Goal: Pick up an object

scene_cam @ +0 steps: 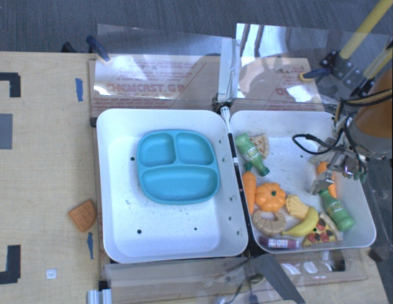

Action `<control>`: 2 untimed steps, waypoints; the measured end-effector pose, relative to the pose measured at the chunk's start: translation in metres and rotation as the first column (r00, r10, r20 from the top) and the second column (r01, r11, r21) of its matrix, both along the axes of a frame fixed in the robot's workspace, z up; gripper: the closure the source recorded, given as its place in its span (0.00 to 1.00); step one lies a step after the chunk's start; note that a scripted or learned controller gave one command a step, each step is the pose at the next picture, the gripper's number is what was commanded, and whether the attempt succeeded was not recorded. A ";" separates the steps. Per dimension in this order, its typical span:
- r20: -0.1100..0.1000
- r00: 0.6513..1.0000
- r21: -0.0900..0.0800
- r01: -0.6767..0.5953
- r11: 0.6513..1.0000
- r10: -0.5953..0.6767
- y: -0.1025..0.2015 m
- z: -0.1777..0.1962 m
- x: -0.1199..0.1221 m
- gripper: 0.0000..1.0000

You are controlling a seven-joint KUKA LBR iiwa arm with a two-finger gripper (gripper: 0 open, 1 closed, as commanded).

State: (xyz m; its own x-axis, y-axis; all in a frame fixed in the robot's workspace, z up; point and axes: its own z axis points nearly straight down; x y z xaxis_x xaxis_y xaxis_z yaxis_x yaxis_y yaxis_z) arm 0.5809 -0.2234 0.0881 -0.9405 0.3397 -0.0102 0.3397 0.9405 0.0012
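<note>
My gripper [328, 177] hangs low over the right side of the right bin [291, 122], its grey body and black cables reaching in from the right. An orange toy [322, 168] shows partly beneath it, and the gripper hides the rest of that toy. Just below the gripper lies a green bottle [336, 211]. The front of this bin holds a second green bottle [251, 153], a carrot [249, 189], an orange pumpkin [270, 196], a yellow corn cob [296, 206], a banana [303, 225] and a beige ring-shaped toy [269, 221].
The left bin [120, 233] holds a blue divided plate [178, 166]. A brown waffle-like piece [83, 215] lies on the wooden bench left of the bins. Clear plastic sheets stand behind both bins. A yellow pole [367, 21] crosses the top right.
</note>
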 end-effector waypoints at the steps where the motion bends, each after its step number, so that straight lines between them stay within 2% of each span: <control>1: 0.016 1.000 -0.006 -0.002 1.000 0.002 0.000 0.015 0.004 1.00; 2: 0.014 1.000 -0.005 -0.002 1.000 0.002 0.000 0.014 0.004 0.00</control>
State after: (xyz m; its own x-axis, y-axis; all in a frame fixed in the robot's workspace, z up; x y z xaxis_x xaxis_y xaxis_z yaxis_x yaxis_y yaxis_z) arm 0.5849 -0.2235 0.1019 -0.9409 0.3378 -0.0253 0.3379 0.9412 0.0011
